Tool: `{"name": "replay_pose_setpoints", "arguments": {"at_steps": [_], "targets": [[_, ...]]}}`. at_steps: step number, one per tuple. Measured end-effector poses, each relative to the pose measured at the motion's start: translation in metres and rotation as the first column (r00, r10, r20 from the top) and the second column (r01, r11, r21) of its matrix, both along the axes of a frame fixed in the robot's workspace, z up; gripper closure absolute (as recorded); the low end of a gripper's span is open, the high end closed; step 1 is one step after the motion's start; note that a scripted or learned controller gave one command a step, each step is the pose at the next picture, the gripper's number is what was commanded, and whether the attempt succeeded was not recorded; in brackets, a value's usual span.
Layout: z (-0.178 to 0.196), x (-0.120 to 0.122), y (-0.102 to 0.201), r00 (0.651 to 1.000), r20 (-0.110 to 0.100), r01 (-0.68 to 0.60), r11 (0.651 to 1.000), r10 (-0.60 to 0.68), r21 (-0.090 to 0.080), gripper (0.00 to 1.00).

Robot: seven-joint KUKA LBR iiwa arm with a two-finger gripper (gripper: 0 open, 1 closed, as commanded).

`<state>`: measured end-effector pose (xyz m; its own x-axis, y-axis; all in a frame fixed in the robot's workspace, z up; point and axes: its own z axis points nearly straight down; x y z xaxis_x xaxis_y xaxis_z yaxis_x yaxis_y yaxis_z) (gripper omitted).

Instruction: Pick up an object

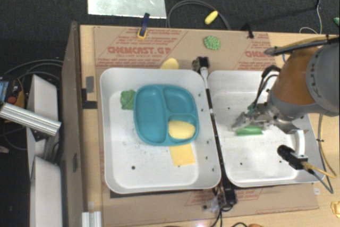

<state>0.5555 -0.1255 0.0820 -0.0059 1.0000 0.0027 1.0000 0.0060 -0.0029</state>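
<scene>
Green elongated plastic piece (249,131) lies flat in the right shallow white bin (249,167), left of that bin's centre, long axis running left-right. Tool (248,120) sits directly over it, at its far side, possibly touching; contact hard to confirm from this angle. How wide the tool stands, and whether it has hold of anything: cannot tell. Grey arm with orange band (297,85) comes in from the right, above the bin's far right part.

Left shallow white bin (122,167): teal divided plastic plate (151,114) at centre. Yellow oval lump (181,129) rests in the plate's near right compartment. Flat yellow square slice (183,155) on the bin floor just near of the plate, touching its edge. Green leafy piece (127,99) against the plate's left rim.

On the cardboard-covered bench (133,48), beyond the bins: small green bumpy round item (212,42), and a pale yellow rounded piece (170,64) at the left bin's far rim.
</scene>
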Motion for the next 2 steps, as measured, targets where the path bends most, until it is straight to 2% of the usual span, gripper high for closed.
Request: {"name": "replay_pose_setpoints", "arguments": {"at_steps": [1, 2], "targets": [[0.013, 0.001, -0.002, 1.000, 0.004, 0.001, 1.000, -0.001, -0.002, 1.00], [0.109, 0.034, 0.081, 1.000, 0.016, -0.008, 1.000, 0.008, 0.000, 1.00]]}}
